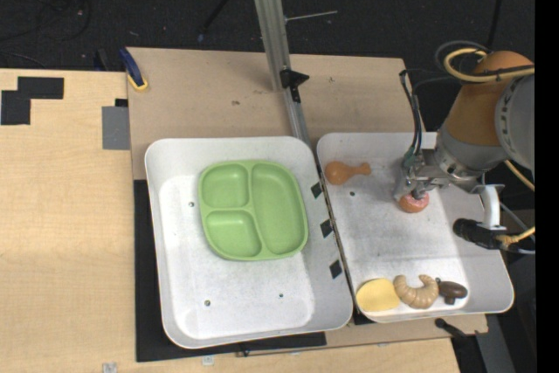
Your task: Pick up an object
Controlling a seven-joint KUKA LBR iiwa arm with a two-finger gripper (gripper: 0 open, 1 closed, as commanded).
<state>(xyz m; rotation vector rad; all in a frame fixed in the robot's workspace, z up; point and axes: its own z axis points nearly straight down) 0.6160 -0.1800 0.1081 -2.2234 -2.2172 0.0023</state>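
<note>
The arm (489, 113) reaches in from the right of the frame, and its gripper (416, 188) hangs low over the upper middle of the right bin (384, 240), directly above a small pink object (414, 203). The object lies on the bin floor just under the gripper; whether they touch, I cannot tell, nor whether the jaws are apart or together. Left of it, near the bin's upper left corner, lies an orange drumstick (346, 172). Along the lower edge sit a yellow piece (377, 296), a tan curled piece (417, 291) and a brown piece (451, 290), close together. In the left bin (175, 275) a green tray (253, 210) lies flat
</note>
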